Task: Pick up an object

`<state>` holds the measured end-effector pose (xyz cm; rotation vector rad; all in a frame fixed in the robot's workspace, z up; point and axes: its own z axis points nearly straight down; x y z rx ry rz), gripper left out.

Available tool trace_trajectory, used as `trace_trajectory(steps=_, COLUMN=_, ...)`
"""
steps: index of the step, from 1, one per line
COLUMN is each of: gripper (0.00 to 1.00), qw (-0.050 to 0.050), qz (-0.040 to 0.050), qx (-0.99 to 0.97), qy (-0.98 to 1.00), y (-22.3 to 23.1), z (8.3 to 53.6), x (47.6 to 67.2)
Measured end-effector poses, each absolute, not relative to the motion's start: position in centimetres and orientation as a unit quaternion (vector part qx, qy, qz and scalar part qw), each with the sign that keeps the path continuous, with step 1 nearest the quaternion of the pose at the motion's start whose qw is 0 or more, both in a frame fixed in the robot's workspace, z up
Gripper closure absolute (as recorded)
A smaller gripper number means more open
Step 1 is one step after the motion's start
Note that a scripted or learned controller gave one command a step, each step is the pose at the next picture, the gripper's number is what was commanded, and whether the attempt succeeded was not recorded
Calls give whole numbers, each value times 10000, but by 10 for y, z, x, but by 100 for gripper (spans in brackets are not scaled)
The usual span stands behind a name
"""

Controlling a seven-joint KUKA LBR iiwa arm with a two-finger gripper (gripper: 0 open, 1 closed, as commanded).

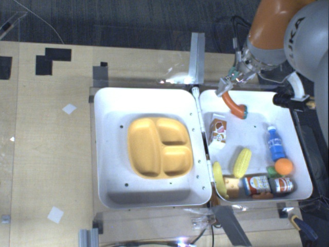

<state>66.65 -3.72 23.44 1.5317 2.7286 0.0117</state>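
My gripper point(227, 88) hangs over the far left corner of the right bin point(303, 176), reaching in from the upper right. Directly below its tip lies an orange carrot with a teal end point(235, 106), whose upper end meets the gripper tip. Whether the carrot is gripped or merely touched is unclear. Further forward in the same bin are a brown-and-white carton point(218, 130), a corn cob point(242, 161), a banana point(218, 179), a blue bottle point(275, 144), an orange point(283, 166) and a labelled can lying on its side point(267, 185).
The left bin point(110, 138) holds a yellow divided plate point(159, 147). A metal post point(197, 55) stands behind the divider between the bins. The arm's orange band point(272, 19) and grey body fill the top right.
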Motion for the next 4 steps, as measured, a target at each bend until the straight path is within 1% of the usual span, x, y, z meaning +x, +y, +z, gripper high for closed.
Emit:
trace_trajectory(steps=1, gripper=100, qw=21, qz=9, qx=4282, qy=9037, y=-40, z=185, x=636)
trace_trajectory(steps=2, gripper=0, qw=23, qz=9, qx=4280, qy=9038, y=-39, z=185, x=636)
trace_trajectory(steps=3, gripper=0, qw=135, qz=62, qx=5049, qy=8630, y=-97, z=120, x=651)
trace_trajectory(steps=4, gripper=0, qw=33, qz=25, qx=4937, qy=8696, y=-106, z=106, x=674)
